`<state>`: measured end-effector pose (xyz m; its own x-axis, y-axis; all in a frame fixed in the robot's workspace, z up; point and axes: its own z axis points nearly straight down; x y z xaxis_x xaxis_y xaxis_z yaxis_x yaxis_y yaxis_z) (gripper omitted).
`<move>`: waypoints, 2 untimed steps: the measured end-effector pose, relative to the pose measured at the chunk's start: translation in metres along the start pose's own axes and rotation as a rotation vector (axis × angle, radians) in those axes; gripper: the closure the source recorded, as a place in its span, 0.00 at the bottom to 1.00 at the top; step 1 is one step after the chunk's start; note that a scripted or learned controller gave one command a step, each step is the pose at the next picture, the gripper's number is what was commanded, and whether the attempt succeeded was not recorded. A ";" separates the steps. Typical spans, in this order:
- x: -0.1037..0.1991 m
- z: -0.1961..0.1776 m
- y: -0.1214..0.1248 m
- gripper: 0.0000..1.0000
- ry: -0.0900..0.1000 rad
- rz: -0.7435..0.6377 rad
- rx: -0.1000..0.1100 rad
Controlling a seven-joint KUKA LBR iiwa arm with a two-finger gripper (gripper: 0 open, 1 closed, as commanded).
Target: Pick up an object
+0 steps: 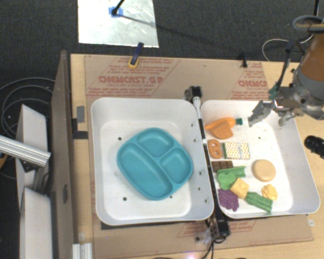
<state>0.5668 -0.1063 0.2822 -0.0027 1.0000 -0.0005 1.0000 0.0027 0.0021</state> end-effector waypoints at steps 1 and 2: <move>0.010 0.139 0.038 0.00 0.002 -0.004 0.009; 0.011 0.201 0.064 0.00 0.000 -0.004 0.001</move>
<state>0.6312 -0.0953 0.0817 -0.0066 1.0000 -0.0001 1.0000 0.0066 0.0009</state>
